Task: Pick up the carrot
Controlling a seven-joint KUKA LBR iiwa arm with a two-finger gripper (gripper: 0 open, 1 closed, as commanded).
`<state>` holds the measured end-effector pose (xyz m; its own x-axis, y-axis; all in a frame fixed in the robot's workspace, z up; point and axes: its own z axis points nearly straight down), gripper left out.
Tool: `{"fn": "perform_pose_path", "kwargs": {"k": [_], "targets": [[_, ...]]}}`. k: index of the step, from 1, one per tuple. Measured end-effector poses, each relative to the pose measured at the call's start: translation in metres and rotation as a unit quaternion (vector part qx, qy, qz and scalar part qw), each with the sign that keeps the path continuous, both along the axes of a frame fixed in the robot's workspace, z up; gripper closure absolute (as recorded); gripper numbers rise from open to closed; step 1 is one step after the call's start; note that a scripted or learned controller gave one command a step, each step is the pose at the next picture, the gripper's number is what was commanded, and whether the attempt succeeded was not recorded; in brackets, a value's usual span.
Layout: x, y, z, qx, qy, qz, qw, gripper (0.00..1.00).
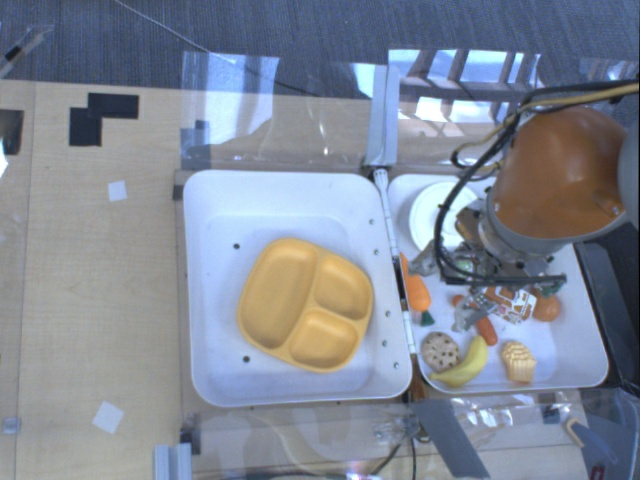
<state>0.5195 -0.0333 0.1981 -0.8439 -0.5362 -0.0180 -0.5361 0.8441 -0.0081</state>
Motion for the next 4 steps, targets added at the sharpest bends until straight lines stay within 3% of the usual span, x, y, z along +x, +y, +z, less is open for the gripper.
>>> {"fn": "perform_pose_path", "kwargs": {"k": [1, 2, 3, 4], "targets": [[0.009, 0.036, -0.012, -0.0011, 0.005, 0.061, 0.9981, 0.0], [-0.005, 0.014, -0.012, -0.0033, 0.006, 0.186, 0.9825, 0.0], [0.035, 0.006, -0.012, -0.0043, 0.004, 0.299, 0.9542, 0.0], [0.042, 0.012, -0.012, -0.0047, 0.004, 0.327, 0.945, 0.0]]}}
